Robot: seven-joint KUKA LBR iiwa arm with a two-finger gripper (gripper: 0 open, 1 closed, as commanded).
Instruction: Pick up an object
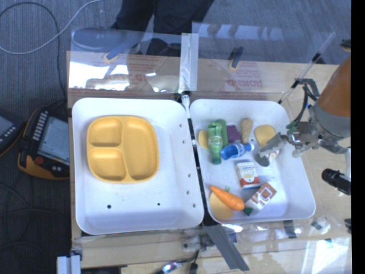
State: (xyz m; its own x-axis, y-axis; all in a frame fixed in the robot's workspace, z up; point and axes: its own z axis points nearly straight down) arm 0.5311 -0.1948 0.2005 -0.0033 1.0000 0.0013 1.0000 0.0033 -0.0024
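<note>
End effector [268, 151], grip state indiscernible, hangs over the right white bin [296, 207]; small white carton with red label [247, 173] lies just below-left, upright-oriented.

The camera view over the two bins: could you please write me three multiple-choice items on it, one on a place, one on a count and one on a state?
1. Where does the yellow divided plate lie?
A. in the left bin
B. in the right bin
C. on the floor

2. How many compartments does the plate have?
A. two
B. three
C. five

3. How does the green bottle rest?
A. standing upright
B. lying on its side
C. held up in the air

Answers:
1. A, since the plate sits alone on the left bin's floor, while the small items fill the right one.
2. B, as its ridges mark two small sections and one long one.
3. B, as it lies flat on the bin floor beside the blue bottle, with the gripper off to its right.
</note>
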